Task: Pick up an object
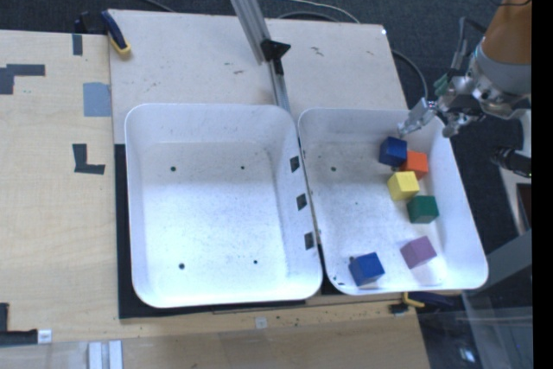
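On the tabletop, the left bin comes first. The right bin holds six blocks along its right side: a blue block and purple block near the front, then a dark blue block, yellow block, orange block and green block clustered. The claw hangs over the bin's far right corner; I cannot tell its spread. Nothing looks lifted, so the pick is all ahead.

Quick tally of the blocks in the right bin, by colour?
Blue cube-shaped blocks: 2
Orange cube-shaped block: 1
Yellow cube-shaped block: 1
Green cube-shaped block: 1
Purple cube-shaped block: 1
Total: 6
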Robot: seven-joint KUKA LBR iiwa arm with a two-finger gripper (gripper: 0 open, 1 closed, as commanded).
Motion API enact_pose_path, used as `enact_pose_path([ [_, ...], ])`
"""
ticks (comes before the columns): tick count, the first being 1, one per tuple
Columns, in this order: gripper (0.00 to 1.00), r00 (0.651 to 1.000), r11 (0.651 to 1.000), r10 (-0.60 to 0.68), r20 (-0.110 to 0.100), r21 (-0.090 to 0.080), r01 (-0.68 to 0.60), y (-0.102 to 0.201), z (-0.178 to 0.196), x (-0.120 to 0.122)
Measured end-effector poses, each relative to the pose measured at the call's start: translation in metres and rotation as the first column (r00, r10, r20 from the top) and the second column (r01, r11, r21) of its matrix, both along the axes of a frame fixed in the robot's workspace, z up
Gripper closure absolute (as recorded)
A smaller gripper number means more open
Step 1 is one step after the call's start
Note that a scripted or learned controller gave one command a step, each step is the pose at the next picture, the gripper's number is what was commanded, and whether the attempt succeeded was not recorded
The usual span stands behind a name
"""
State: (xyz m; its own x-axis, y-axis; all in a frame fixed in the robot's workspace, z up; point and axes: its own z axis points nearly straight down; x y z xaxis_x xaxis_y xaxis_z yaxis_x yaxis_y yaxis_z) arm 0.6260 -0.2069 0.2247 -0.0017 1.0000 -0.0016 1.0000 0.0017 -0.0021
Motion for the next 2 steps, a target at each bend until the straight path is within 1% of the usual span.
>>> enact_pose_path([
  [1,0.00,1.000,1.000,0.002,-0.005,0.002,-0.002,0.001,-0.138,0.033],
  [2,1.00,1.000,1.000,0.002,-0.001,-0.001,-0.002,0.000,-0.123,0.034],
])
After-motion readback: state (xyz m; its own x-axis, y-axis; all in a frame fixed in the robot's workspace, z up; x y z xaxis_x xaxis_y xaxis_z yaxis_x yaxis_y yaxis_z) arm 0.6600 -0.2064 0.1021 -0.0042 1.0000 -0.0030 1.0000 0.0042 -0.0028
